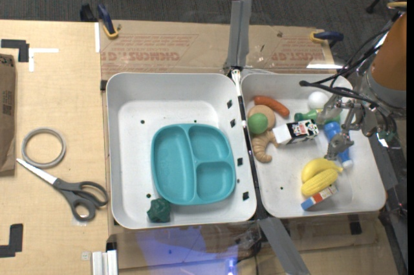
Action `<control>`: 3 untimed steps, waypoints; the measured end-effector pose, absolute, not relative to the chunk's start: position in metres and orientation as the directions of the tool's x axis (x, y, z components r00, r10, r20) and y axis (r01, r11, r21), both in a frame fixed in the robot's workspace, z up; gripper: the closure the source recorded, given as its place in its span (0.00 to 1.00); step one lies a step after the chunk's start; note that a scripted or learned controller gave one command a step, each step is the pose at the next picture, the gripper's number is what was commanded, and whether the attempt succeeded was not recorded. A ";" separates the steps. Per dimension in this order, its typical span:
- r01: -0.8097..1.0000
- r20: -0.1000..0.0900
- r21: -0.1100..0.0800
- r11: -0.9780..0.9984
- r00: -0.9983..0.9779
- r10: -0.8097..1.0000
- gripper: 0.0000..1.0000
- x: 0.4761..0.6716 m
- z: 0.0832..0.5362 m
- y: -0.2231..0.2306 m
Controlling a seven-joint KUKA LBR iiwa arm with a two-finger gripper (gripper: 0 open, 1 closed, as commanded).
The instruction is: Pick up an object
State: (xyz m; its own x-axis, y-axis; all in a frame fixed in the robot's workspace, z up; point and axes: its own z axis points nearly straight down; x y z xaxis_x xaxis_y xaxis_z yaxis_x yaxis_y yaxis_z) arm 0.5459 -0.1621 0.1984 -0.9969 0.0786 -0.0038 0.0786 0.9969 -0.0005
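Note:
My gripper (337, 145) hangs low over the right side of the right bin (284, 199), reaching in from the right. Its tip is at a blue object (332, 131) and partly covers it. I cannot tell whether it is touching that object. Just below lies a yellow banana bunch (319, 175) with a small red, white and blue item (318, 200) beside it. To the left are a black and white box (296, 131), a green ball (259, 121), a tan root-shaped piece (262, 147), an orange carrot (272, 105) and a white ball (317, 99).
The left bin (129, 105) holds a teal divided plate (193, 162) and a dark green lump (159, 210) at its front. On the bench to the left lie scissors (68, 189) and a tape roll (43, 146). Black cables (336, 76) run above the right bin's far corner.

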 end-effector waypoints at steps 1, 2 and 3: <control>-0.073 -0.029 -0.008 0.997 -0.997 -0.073 0.00 0.559 0.116 -0.122; 0.050 -0.033 -0.003 0.999 -0.998 0.050 0.00 0.602 0.109 -0.111; 0.024 -0.041 -0.009 1.000 -0.999 0.023 0.00 0.544 0.109 -0.167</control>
